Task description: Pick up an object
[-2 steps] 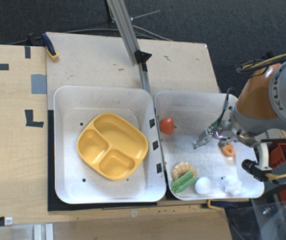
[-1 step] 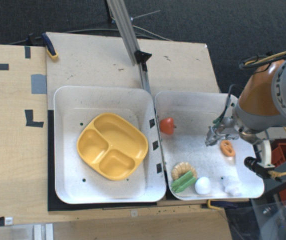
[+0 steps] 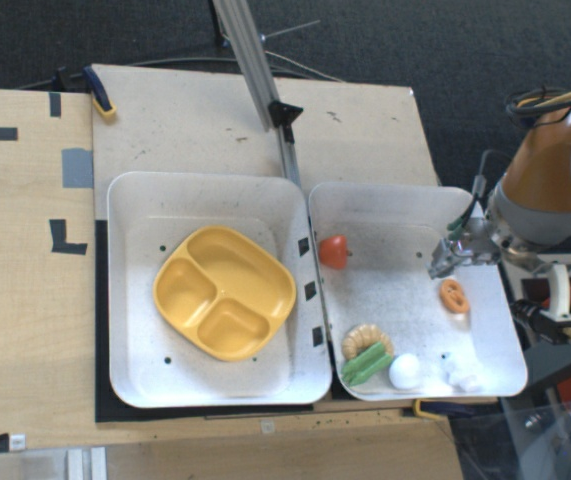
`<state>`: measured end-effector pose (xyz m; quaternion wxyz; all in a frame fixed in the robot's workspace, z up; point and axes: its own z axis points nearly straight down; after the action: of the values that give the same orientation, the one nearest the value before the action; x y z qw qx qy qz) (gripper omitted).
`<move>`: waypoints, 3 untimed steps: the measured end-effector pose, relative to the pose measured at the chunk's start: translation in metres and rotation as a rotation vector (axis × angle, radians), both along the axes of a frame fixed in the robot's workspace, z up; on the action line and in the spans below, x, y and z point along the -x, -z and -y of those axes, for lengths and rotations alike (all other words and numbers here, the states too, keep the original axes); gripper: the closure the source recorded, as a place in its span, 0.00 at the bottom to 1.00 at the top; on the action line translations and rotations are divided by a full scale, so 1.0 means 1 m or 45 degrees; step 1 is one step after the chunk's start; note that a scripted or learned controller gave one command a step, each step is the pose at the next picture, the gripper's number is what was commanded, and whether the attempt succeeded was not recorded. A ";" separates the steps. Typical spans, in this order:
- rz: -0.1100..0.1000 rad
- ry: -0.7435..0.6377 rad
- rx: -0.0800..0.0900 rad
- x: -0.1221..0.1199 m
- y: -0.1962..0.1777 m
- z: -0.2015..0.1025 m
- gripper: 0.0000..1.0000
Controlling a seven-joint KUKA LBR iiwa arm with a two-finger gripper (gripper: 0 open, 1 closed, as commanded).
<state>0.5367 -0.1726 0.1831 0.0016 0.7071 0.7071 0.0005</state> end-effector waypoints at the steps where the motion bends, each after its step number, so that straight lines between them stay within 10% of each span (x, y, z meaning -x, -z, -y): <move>1: 0.001 -0.002 0.000 -0.010 -0.047 0.001 1.00; 3: -0.007 -0.008 -0.003 -0.021 -0.048 -0.051 1.00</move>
<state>0.5578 -0.1218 0.2308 -0.0012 0.7050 0.7092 -0.0005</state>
